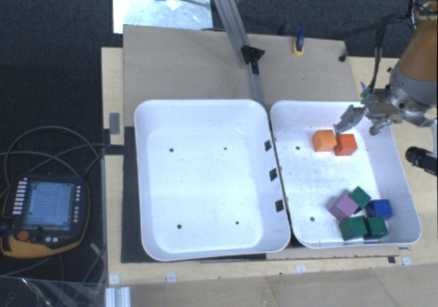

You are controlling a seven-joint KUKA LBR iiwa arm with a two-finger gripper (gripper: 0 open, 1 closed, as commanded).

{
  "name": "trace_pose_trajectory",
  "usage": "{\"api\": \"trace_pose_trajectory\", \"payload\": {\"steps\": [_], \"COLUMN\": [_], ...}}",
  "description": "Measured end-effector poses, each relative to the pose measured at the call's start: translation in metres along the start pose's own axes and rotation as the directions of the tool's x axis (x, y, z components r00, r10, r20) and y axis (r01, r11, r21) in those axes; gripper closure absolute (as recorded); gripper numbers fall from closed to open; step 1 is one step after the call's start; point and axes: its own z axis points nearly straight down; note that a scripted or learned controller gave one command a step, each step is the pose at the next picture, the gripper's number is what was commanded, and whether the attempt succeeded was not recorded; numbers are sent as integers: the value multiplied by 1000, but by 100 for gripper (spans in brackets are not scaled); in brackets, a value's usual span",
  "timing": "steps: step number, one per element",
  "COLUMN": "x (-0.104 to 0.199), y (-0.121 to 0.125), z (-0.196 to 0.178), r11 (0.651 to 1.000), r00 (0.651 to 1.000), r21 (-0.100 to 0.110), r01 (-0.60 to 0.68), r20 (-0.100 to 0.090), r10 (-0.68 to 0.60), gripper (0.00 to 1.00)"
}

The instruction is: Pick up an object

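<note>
Gripper [350,121] hangs above the right bin's [301,230] far edge, jaw state undeterminable. Orange block [324,140] and red block [346,144] sit touching below; descend centred on one, avoiding its neighbour.

- Arm [419,70] enters from right; gripper [361,121] over right bin [404,182], just above the orange blocks.
- Fingers spread, nothing between them.
- Two orange blocks [335,142] touching, upper middle of right bin.
- Cluster at the bin's near right corner: purple block [343,206], blue block [380,208], green blocks [363,228].
- Left bin [147,182] beside it.
- Pendant [44,215] far left.
</note>
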Motion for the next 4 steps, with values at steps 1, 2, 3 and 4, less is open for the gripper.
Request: {"api": "trace_pose_trajectory", "payload": {"steps": [1,2,3,4], "x": [0,10,15,15], "y": [0,2,5,6], "z": [0,54,97,143], "r11": [1000,1000,1000,1000], "r00": [1000,1000,1000,1000], "r21": [0,5,3,3], "r01": [0,0,0,-2], "r20": [0,0,0,1], "r10": [0,0,0,2], "gripper": [0,0,0,0]}}
